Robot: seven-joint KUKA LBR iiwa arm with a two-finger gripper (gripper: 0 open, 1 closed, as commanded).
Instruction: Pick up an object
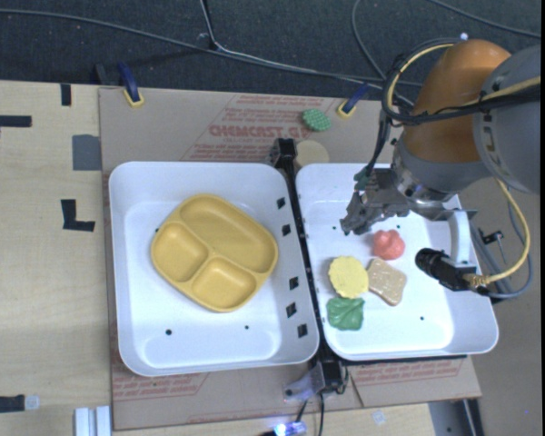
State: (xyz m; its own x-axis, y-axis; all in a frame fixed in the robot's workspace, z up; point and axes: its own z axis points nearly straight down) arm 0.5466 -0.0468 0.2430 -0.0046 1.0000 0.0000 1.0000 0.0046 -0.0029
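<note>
The right bin (436,334) holds a red object (388,244), a yellow round object (348,277), a tan toast-like piece (387,282) and a green object (345,313). My gripper (359,221) hangs over the bin's upper middle, just left of and above the red object. Its dark fingers point down and to the left, and nothing shows between them. The yellow, tan and green objects lie close together below the gripper.
The left bin (136,316) holds a yellow divided plate (213,252). A green patterned piece (315,119) lies on the cardboard behind the bins. A black divider clip (284,153) sits between the bins. Cables loop around the arm at the right.
</note>
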